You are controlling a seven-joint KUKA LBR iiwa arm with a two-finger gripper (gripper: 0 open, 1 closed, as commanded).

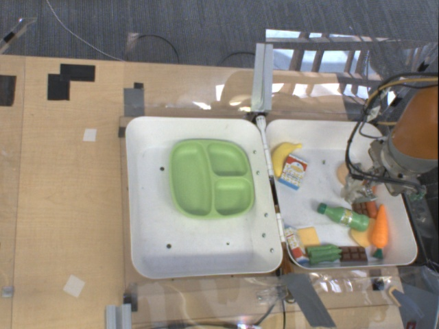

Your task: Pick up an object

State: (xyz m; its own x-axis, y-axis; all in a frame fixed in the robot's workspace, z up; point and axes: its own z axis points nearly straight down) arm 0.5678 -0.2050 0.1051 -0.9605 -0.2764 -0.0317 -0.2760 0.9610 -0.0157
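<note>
While my arm [411, 132] reaches in from the right, I log the pincer [361, 192] low over the right bin [322, 137], near its far right side. Cables and the wrist body cover it; I cannot tell how it stands, or whether anything is caught in it.

Right under and just below the pincer: a green bottle [343, 216] lying on its side, cap end pointing left. Just right of the bottle, an orange carrot [379, 227], standing roughly lengthwise down the bin. A yellow piece [359, 238] peeks out between bottle and carrot, touching both as far as I can see.

Left of the pincer, well apart: a banana [284, 154] against the bin's left wall, with a small red-and-white carton [293, 172] overlapping its lower end.

Below and left of the pincer, along the near wall: a dark green block [323, 253], a brown chocolate bar [354, 254] beside it, a yellow cheese wedge [309, 236] and a small box [293, 241] in the corner.

Farther left, in the left bin [151, 252]: a green divided plate [210, 178], lying flat.

Both bins sit on the wooden bench [62, 204].
</note>
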